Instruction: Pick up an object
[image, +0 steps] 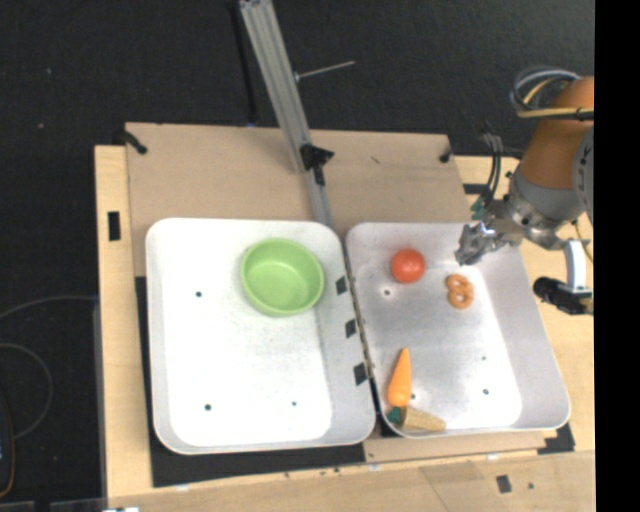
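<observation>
Approach step, nothing grasped. Gripper (470, 250) over right bin (520, 380), just above pretzel (460, 291), tomato (407, 266) beside. Finger state: cannot tell. Next: descend onto pretzel, close.

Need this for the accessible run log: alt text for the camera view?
The gripper hangs over the right bin's far edge, above a pretzel and beside a red tomato; a carrot and wedge lie near its front. The left bin holds a green bowl.
</observation>
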